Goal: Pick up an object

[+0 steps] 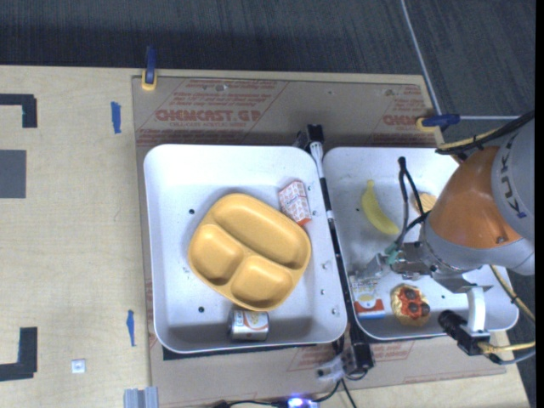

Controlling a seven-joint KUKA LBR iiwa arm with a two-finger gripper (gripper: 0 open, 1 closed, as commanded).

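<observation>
We cannot make out much of the end effector (380, 266): the grey arm (476, 206) with its orange band covers the middle of the right bin (340, 172), and only a tangle of pale metal and a green spot shows at its low left end, so whether it is spread or closed we cannot tell, nor whether it grips anything. That tip sits low in the right bin, by the bin's left wall. The arm itself is cut off at the right edge.

Just below the end effector lies a small white and red packet (365, 296), partly blurred. To the lower right of it, close by, sits a round red and orange object with dark markings (410, 304); we cannot name it more closely. Above the end effector, near it, a yellow banana (378, 209) lies along the bin floor. Up and to the right, a pale orange thing (422, 201) peeks out beside the arm, mostly hidden.

To the left of the end effector, across the divider, the left bin (166, 228) holds a yellow three-compartment tray (248, 250). A small red and white carton (294, 201) touches the tray's upper right rim, and a can (250, 324) on its side lies just under its lower edge. Both bins rest on cardboard (212, 109) on the wooden desk (68, 245).
</observation>
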